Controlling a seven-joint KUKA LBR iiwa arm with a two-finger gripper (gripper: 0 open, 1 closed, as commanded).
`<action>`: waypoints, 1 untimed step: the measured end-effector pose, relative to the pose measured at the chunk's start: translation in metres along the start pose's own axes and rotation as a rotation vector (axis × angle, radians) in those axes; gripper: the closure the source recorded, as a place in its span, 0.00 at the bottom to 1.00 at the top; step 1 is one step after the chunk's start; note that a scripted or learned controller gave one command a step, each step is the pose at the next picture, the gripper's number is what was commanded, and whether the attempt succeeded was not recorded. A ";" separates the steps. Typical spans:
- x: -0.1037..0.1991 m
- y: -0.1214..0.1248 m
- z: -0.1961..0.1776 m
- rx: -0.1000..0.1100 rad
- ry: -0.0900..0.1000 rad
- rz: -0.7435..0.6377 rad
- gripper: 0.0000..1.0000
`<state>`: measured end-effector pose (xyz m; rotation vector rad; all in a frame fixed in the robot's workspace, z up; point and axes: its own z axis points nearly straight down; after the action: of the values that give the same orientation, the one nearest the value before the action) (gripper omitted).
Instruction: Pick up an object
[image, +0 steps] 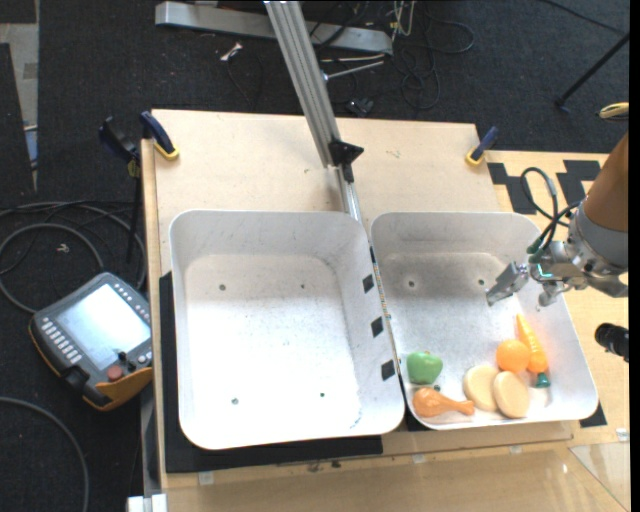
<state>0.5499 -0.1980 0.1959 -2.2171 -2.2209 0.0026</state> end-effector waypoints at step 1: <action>0.000 0.001 -0.002 -0.003 -0.001 0.000 0.00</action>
<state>0.5507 -0.1981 0.1975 -2.2192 -2.2227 0.0003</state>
